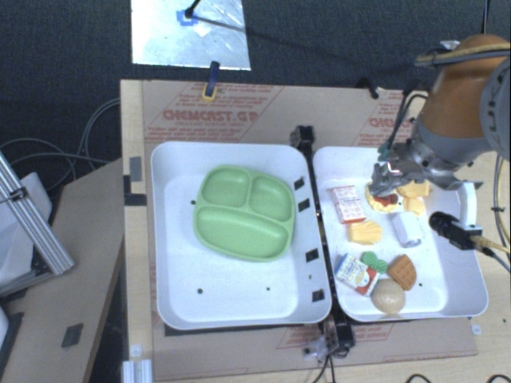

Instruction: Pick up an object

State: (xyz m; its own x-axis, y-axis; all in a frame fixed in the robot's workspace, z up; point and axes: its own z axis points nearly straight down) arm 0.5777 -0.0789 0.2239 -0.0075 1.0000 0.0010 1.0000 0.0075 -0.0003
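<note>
In the camera view, the grey arm (467, 94) with its orange band reached in from the right of the frame, and its pincer (385, 183) sat low over the upper part of the right bin (467, 290). How far the pincer stood open could not be told, nor whether it had hold of anything. Directly under it lay a red and yellow toy food piece (386, 202), with a yellow cheese-like wedge (414, 190) just beside it. Lower in that bin lay a red-and-white carton (347, 203), a yellow slice (366, 232), a white cylinder (406, 229), a small printed packet (354, 270), a green piece (373, 261), a brown waffle-like piece (402, 270) and a tan egg-shaped object (388, 296). The left bin (180, 294), at centre frame, held a green divided plate (244, 212). Both bins rested on the counter (231, 114).
</note>
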